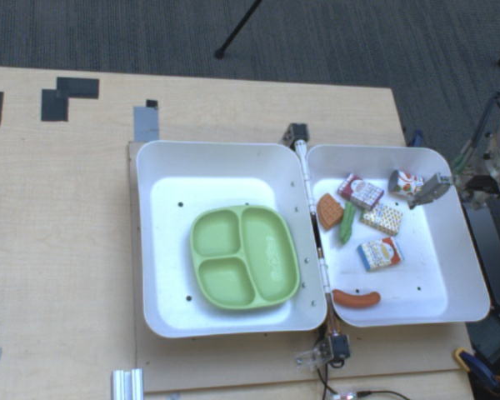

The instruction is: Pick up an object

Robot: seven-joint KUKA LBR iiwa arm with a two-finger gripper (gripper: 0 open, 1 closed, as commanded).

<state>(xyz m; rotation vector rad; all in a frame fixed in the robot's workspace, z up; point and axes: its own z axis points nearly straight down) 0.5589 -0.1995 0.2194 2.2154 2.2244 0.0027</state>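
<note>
The right bin (pixel 450 302) holds several small toy foods. A white and red carton (pixel 404 181) lies at its far right corner. My gripper (pixel 427 192) reaches in over the right rim and sits right beside that carton, touching or nearly touching it. Whether the carton is gripped is not visible. Further left lie a maroon box (pixel 361 192), an orange waffle piece (pixel 329 211), a green pod (pixel 347 224), a patterned cracker box (pixel 382 218) and a blue carton (pixel 378 254). A red sausage (pixel 356 298) rests near the front wall.
The left bin (pixel 162 223) bears a green three-compartment plate (pixel 244 257). A ridge with clamps (pixel 310 223) divides the two bins. The grey arm (pixel 492 177) comes in from the right edge. Wooden bench surrounds the bins.
</note>
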